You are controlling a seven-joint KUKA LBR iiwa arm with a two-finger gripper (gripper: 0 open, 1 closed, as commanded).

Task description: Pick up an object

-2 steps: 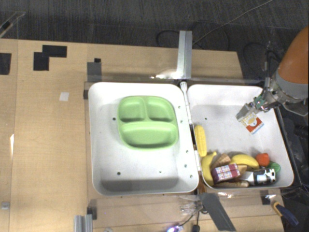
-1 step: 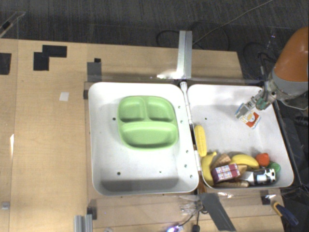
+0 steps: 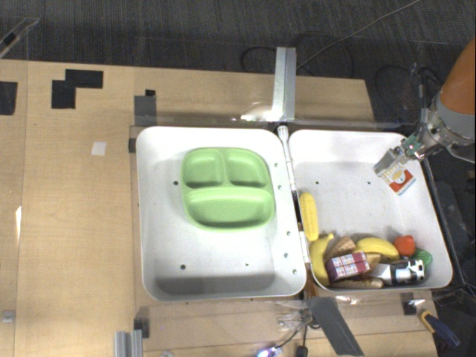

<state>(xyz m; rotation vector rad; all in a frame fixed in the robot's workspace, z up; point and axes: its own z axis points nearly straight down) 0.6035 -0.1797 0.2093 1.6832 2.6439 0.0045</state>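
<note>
The arm [image 3: 455, 99] enters from the right edge and extends over the far right part of the right bin [image 3: 342, 149]. The gripper [image 3: 402, 155] hangs above the bin floor near the right wall; whether it is released or clenched cannot be told from this view. A small card-like item with red and orange markings [image 3: 401, 181] lies just below the gripper tip, and contact between them cannot be confirmed. The remaining objects sit clustered along the near edge of the right bin: an ear of corn [image 3: 309, 215] against the left wall, two bananas [image 3: 321, 256] [image 3: 376, 246], a small red-and-white carton [image 3: 347, 265], a red-orange vegetable [image 3: 404, 244], a green item [image 3: 422, 258] and a dark can [image 3: 405, 273]. The left bin [image 3: 160, 222] holds a green divided tray [image 3: 225, 186], resting flat near its centre.
</note>
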